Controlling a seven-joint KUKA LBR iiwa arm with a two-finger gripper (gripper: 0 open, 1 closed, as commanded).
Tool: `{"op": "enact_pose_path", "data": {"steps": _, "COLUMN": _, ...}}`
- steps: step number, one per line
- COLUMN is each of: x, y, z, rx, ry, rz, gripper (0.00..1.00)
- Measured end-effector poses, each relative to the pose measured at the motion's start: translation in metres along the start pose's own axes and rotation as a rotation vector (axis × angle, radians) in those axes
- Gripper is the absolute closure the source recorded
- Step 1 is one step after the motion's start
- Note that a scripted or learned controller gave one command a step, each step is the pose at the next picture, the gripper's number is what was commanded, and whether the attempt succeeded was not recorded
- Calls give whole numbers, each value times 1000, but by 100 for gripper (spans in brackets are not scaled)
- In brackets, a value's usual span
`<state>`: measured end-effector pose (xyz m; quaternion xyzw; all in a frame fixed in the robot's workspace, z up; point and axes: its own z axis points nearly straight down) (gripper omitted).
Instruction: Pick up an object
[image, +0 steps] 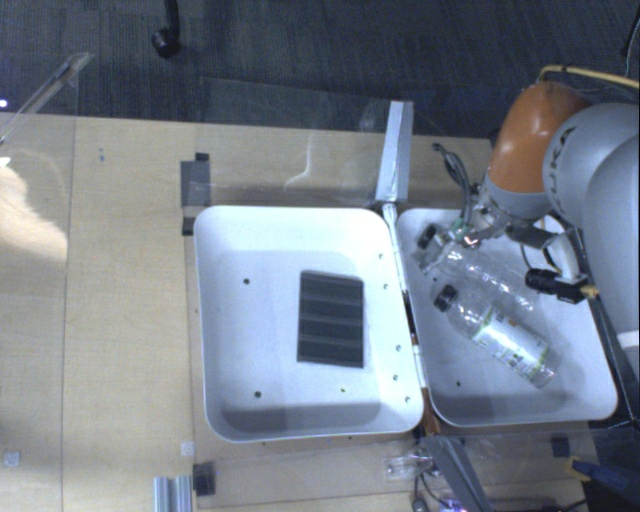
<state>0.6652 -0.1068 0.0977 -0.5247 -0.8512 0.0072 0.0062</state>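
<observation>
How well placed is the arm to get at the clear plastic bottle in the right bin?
Probably yes. The claw sits low at the back of the right bin, and the clear plastic bottle lies on its side just in front of it, with nothing over it or between them.

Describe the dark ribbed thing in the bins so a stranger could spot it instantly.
Find the two white bins side by side and take the left bin. Near its middle lies the ribbed black pad, flat, rectangular and opaque, unlike the clear plastic bottles in the right bin.
</observation>
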Motion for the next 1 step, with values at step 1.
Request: {"op": "enact_pose_path", "data": {"steps": 1, "x": 72, "y": 40, "z": -89, "rx": -26, "ry": -5, "rz": 164, "gripper": 100}}
